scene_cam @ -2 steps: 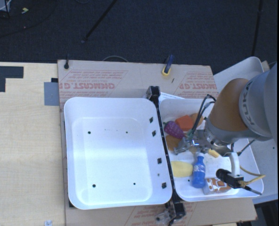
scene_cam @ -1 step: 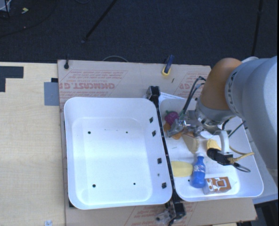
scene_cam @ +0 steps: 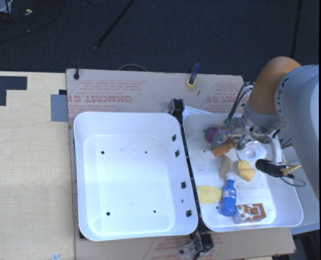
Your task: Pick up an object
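Arm [scene_cam: 290,107], grey with orange band, enters from 3 o'clock; gripper [scene_cam: 251,151] low over the right bin [scene_cam: 290,210], whether open or closed cannot be told. Right bin contents: blue bottle [scene_cam: 228,198] at 6 o'clock of the gripper, yellow piece [scene_cam: 208,194] just beside it at 9 o'clock, brown-and-white carton [scene_cam: 251,212] at its 4 o'clock, orange item [scene_cam: 222,149], purple item [scene_cam: 211,134]. Left bin [scene_cam: 95,129] at 9 o'clock.

We see two bins [scene_cam: 129,124] of smooth, glossy white plastic on matt printed cardboard [scene_cam: 122,93], a pale wood-look bench [scene_cam: 25,172], and a shiny blue plastic bottle [scene_cam: 228,198] beside a matt yellow lump [scene_cam: 208,194].
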Available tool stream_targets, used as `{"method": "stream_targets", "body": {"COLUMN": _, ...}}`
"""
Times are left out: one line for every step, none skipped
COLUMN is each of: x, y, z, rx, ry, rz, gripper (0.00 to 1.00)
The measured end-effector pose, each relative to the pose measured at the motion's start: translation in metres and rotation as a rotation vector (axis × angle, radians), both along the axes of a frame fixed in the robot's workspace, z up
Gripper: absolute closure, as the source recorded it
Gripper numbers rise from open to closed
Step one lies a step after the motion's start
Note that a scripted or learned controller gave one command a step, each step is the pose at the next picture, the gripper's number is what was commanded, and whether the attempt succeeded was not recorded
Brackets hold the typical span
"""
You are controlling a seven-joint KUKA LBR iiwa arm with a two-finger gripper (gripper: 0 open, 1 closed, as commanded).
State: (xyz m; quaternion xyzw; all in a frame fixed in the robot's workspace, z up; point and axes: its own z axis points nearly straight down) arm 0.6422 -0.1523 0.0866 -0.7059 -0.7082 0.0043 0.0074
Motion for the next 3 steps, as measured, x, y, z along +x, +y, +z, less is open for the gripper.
{"method": "stream_targets", "body": {"x": -0.002, "y": 0.000, "z": 0.009, "rx": -0.002, "ry": 0.000, "rz": 0.001, "gripper": 1.00}}
{"method": "stream_targets", "body": {"x": 0.002, "y": 0.059, "z": 0.051, "rx": -0.002, "ry": -0.017, "rz": 0.000, "gripper": 1.00}}
{"method": "stream_targets", "body": {"x": 0.002, "y": 0.097, "z": 0.109, "rx": -0.003, "ry": -0.019, "rz": 0.000, "gripper": 1.00}}
